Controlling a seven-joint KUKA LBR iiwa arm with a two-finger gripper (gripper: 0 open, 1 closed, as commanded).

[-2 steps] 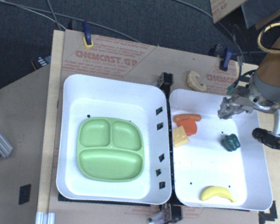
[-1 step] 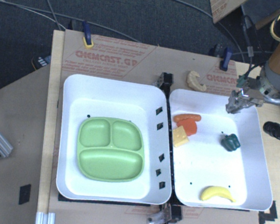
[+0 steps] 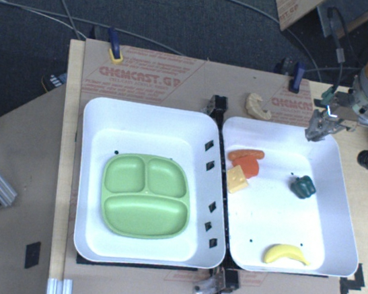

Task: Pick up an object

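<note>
The left bin (image 3: 93,164) holds a green divided tray (image 3: 145,195) with three hollows, lying flat near the middle of the floor. A row of small black clips (image 3: 209,187) runs along the seam where this bin meets the right bin (image 3: 337,219).

In the right bin, close to the seam, an orange carrot (image 3: 245,155) lies touching a red piece (image 3: 251,168), and a yellow cheese wedge (image 3: 236,179) sits just against them. Further right a dark green object (image 3: 303,187) stands alone on open floor, and a yellow banana (image 3: 285,255) lies near the front wall, well apart from the rest. Any of these could serve as the thing to pick up; none is lifted yet.

Behind the bins, a tan bone-shaped item (image 3: 258,106) rests on the cardboard sheet (image 3: 153,77), outside both bins. Red print on that sheet reads "CHEMCAST GP" at the left, and the same print is partly readable at the right.

At the far right the gripper (image 3: 318,131) hangs over the back rim of the right bin, with nothing seen between its fingers; they are too small and blurred to tell whether they are spread or closed.

From here, I judge the main risks to be a descent that catches the bin's rim, since the gripper sits right above it, or a grab in the crowded carrot cluster that nudges pieces aside and comes up with nothing; the rounded green object may also slip out
</note>
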